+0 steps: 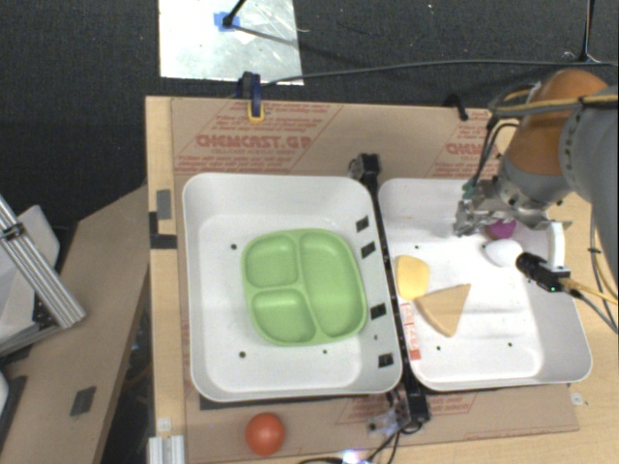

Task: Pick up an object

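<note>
Candidate object: small magenta piece (501,227) in the right bin (561,356), far side, touching a white rounded item (502,251). Gripper (468,218) sits just beside it on the left, low over the bin floor; finger state can't be made out from this angle. For a clean pick I'd centre over the magenta piece, clear of the white one. Yellow slice (411,276) and tan wedge (444,308) lie nearer. Green divided tray (304,286) sits in the left bin (213,259).

The cardboard sheet (290,129) reads "CHEMCAST GP" in red.
</note>
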Controlling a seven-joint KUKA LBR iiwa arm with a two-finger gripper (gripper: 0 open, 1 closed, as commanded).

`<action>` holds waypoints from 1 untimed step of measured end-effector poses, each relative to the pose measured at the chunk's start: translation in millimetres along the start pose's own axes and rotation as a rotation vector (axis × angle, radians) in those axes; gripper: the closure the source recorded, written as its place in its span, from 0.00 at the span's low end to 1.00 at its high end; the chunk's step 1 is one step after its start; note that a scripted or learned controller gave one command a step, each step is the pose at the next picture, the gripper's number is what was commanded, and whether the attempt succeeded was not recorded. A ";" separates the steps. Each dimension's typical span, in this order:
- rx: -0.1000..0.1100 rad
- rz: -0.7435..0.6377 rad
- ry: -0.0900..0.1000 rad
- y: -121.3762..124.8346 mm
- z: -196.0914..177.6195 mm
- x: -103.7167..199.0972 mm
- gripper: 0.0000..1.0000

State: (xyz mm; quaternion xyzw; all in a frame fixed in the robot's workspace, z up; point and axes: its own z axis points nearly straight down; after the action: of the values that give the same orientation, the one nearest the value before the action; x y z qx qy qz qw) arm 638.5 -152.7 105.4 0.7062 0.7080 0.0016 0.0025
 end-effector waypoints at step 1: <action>-0.002 -0.003 0.000 8.5 -51.5 8.1 1.00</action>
State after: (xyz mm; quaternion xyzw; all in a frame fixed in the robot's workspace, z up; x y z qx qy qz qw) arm 646.6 -144.5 156.9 0.7050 0.7092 0.0025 0.0032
